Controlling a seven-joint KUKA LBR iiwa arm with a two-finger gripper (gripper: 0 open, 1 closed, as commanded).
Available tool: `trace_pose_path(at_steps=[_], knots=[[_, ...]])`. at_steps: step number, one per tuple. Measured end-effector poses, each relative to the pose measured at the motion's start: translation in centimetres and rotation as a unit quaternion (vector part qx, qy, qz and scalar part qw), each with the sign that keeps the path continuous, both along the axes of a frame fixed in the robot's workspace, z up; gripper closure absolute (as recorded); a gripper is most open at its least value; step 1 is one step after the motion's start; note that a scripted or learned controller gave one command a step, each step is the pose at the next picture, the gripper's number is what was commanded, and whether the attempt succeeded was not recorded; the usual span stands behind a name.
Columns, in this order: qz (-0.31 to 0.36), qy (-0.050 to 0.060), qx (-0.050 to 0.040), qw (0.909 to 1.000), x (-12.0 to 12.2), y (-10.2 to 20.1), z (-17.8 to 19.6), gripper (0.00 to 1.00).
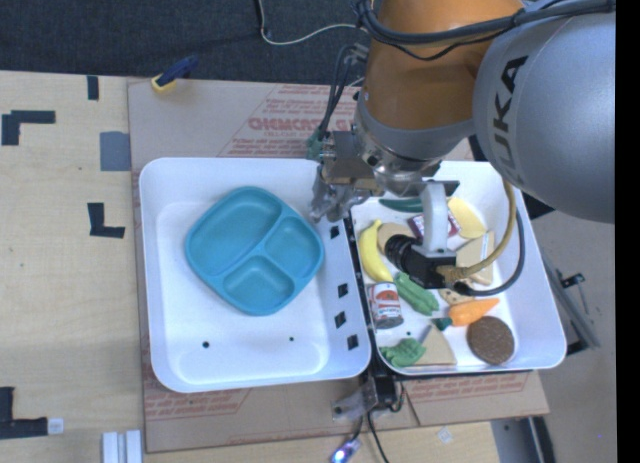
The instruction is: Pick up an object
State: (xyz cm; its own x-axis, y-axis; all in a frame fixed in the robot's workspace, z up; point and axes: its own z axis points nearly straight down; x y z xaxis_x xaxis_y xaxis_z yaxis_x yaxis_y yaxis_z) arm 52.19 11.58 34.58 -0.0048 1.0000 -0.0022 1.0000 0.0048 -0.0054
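From the camera above the bench, the grey arm (560, 91) reaches in from three o'clock, and its gripper (333, 196) hangs low over the seam between the two white bins, at about nine o'clock of the cluttered right bin (540, 296). Whether anything sits between the fingers I cannot tell; the wrist hides most of them and nothing shows clearly pinched there. The left bin (160, 261) holds a blue divided plate (255, 249), lying flat towards its twelve o'clock half. The right bin carries the likely targets: a banana (372, 251) just beside the dividing wall, a small can (386, 305) at six o'clock of it, a carrot (472, 311), a brown round cookie (491, 339) near five o'clock, and green pieces (405, 353) along the front edge. To do the pick well, I judge the gripper should move off the rim towards three o'clock, settle squarely over one separate item such as the can, and descend straight so neither finger catches the bin wall or neighbours.
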Motion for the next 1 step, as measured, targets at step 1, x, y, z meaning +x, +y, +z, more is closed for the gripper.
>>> trace_pose_path(at_steps=[1], knots=[[-0.002, 0.000, 0.0010, 1.0000, -4.04, -1.12, -0.58, 1.00]])
